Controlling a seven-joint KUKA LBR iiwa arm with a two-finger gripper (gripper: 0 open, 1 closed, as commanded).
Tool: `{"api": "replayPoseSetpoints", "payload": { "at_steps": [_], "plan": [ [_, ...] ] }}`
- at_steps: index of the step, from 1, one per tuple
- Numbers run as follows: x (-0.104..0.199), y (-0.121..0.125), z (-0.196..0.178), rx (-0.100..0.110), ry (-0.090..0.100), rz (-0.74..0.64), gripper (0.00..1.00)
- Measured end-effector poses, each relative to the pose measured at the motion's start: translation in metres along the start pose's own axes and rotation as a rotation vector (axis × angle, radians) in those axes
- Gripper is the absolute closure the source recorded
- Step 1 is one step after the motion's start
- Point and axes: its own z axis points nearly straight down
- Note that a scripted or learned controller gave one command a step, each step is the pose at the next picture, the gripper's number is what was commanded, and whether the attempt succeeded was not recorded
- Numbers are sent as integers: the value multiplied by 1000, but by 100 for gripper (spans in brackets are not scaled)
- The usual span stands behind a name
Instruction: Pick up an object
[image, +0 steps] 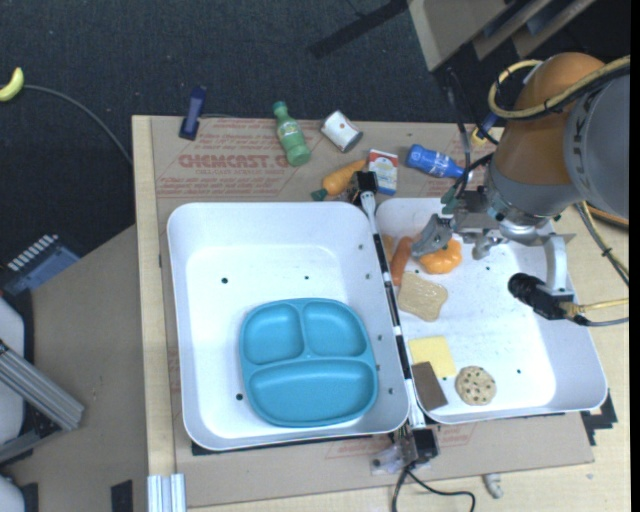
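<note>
In the right bin (560, 385) a cookie (475, 385) and cheese (433, 352) lie nearest, bread (421, 297) beyond. Farther back, the claw (455, 235) hangs over an orange piece (440, 261); its grip cannot be told.

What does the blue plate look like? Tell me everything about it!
The blue plate is a light blue tray with rounded corners, and it looks like plastic. Raised ridges split it into three sections: two small ones at the back and one wide one at the front. It lies flat in the left bin, toward the front, with nothing on it.
</note>
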Motion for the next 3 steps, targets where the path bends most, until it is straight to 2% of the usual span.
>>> {"api": "replayPoseSetpoints", "payload": {
  "at_steps": [1,2,3],
  "plan": [
    [-46,-31,99,-1,-1,2,0],
    [-29,-66,98,-3,-1,3,0],
    [-36,12,98,-5,-1,1,0]
  ]
}}
